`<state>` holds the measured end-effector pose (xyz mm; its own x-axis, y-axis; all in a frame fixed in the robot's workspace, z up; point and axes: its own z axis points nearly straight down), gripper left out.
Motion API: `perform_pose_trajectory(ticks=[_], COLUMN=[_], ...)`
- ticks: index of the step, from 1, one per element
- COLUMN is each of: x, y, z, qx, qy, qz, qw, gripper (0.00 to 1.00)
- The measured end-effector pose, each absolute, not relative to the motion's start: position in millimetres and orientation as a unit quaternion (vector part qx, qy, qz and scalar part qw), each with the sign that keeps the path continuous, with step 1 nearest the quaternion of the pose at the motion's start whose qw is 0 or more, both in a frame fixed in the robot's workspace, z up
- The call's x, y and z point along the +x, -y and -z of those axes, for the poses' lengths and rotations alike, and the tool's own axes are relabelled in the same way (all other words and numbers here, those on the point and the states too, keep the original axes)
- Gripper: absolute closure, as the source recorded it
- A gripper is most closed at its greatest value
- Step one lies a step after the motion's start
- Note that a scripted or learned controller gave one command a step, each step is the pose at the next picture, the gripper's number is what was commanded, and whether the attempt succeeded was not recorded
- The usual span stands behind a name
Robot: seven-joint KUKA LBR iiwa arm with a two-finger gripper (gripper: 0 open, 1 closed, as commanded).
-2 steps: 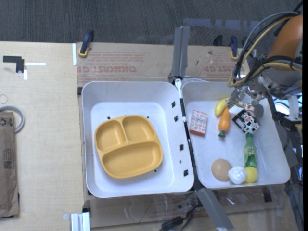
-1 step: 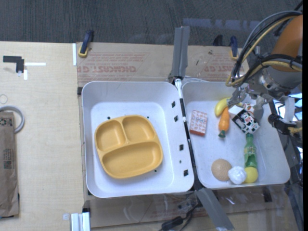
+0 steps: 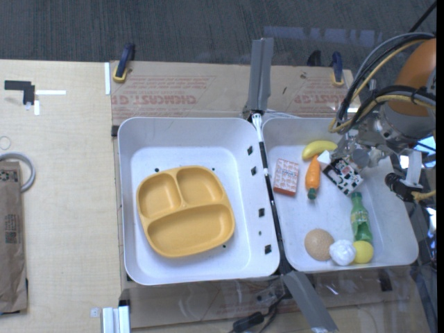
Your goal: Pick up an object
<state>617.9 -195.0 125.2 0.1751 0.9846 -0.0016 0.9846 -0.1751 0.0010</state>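
Observation:
My gripper (image 3: pixel 349 159) hangs over the upper right of the right bin (image 3: pixel 395 255), just right of a yellow banana (image 3: pixel 318 148). A black-and-white patterned object (image 3: pixel 343 176) lies directly under it, and I cannot tell whether they touch. An orange carrot (image 3: pixel 313 175) lies to the left of that object, and a red-and-white box (image 3: pixel 286 177) lies further left. A green bottle (image 3: pixel 359 216) lies below the gripper. At the bin's near edge sit a beige ball (image 3: pixel 319 243), a white ball (image 3: pixel 341 253) and a yellow lemon (image 3: pixel 363 252).
The left bin (image 3: pixel 132 158) holds a yellow divided plate (image 3: pixel 185 210). Cables loop from the arm (image 3: pixel 409 96) above the right bin's far right corner. A cardboard sheet (image 3: pixel 187 89) lies behind the bins. A brown bag (image 3: pixel 10 234) rests at the bench's left edge.

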Motion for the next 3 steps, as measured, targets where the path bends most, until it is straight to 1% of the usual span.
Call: perform_pose_trajectory(ticks=[1, 2, 3], x=[618.3, 647.8, 642.0], y=[196, 176, 185], z=[-135, -112, -285], qx=[0.766, 0.727, 0.833], qy=[-0.643, -0.687, -0.554], qz=[0.0006, -0.0052, 0.0015], qw=[0.002, 0.016, 0.001], gripper=[1.0, 1.0, 1.0])
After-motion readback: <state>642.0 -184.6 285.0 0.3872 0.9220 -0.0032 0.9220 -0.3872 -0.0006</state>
